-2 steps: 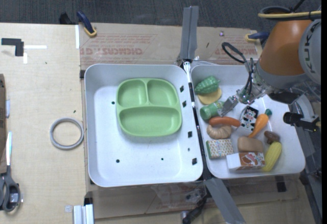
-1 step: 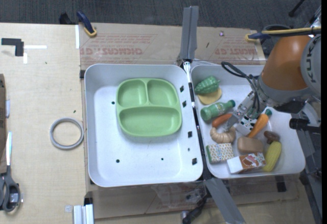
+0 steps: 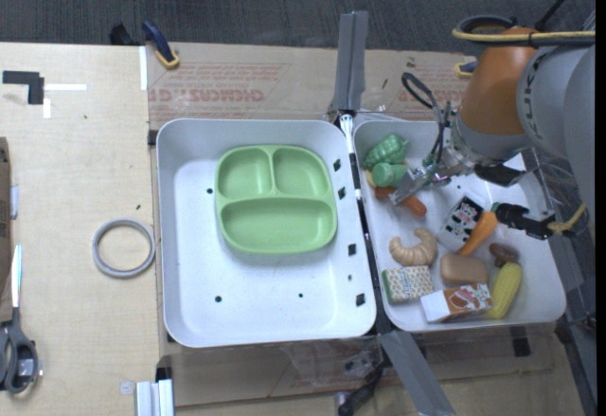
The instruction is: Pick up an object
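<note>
The pincer (image 3: 414, 185) sits low in the right bin (image 3: 540, 305), at the upper left of the pile, its metal tip right over a small carrot (image 3: 407, 206) and just beside a green leafy vegetable (image 3: 386, 151). Whether it is wide, narrow or clamped on anything cannot be told from this slanted view; nothing is plainly seen between its tips.

The main risk, as I judge it, is crowding. The carrot lies close to the divider between the bins, so a closing pincer may scrape the wall or nudge the green vegetable instead of catching one piece cleanly. The toys look like smooth, hard plastic with rounded, tapering forms, so a pinch off-centre could squirt the carrot out sideways.

Further down the bin lie a pale, curved croissant (image 3: 414, 248), a second, longer carrot (image 3: 479, 232), a ridged yellow corn cob (image 3: 507, 288), a brown bread roll (image 3: 462, 267) and a couple of flat printed boxes (image 3: 407, 283). These are well apart from the tip and unlikely to interfere.

The left bin (image 3: 180, 244) holds a matte green divided plate (image 3: 276, 199) with three compartments. A roll of tape (image 3: 123, 246) rests on the wooden tabletop (image 3: 66, 168).
</note>
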Controlling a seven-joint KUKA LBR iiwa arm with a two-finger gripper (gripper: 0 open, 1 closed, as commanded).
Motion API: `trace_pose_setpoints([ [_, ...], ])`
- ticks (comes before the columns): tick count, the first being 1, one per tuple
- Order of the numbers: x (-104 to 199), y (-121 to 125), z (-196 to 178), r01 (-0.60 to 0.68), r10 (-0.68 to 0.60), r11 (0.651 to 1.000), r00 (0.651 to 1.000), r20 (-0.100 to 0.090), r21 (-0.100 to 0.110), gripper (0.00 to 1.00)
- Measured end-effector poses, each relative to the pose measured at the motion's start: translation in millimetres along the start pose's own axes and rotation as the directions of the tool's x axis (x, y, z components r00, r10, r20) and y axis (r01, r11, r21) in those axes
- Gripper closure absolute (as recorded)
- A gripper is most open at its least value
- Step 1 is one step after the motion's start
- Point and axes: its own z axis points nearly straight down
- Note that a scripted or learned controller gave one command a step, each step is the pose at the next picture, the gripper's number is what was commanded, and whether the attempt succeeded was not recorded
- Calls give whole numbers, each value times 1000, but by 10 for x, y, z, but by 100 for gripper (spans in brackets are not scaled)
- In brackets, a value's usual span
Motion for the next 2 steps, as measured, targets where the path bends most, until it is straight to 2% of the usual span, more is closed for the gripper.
trace_pose_setpoints([
  [1, -6, 2, -94, 1, -1, 1000, 1000, 1, 0, 100],
  [2, 755, 186, -1537, -24, 24, 1000, 1000, 1, 1, 100],
])
